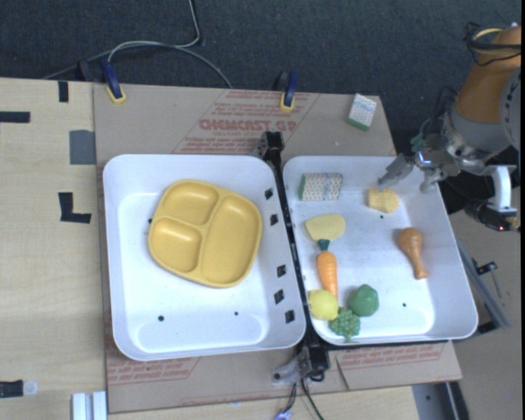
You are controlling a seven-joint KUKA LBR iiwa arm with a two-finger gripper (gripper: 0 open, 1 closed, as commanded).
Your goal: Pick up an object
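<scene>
The right bin (pixel 446 261) holds several toy foods: a green-and-white block (pixel 321 186), a yellow chunk (pixel 383 201), a pale yellow slice (pixel 325 227), a carrot (pixel 327 269), a brown drumstick (pixel 411 249), a lemon (pixel 323 304), a green pepper (pixel 364 300) and broccoli (pixel 346 324). My gripper (pixel 409 178) hangs over the bin's far right corner, just above and right of the yellow chunk. Its two fingers are spread, one (pixel 392 173) slanting toward the chunk, and nothing sits between them.
The left bin (pixel 127 261) carries a yellow divided plate (pixel 206 232). A small green-and-white box (pixel 362 111) lies on the cardboard beyond the right bin. Two clamps (pixel 288 90) pin the cardboard's far edge, and a cable runs behind them.
</scene>
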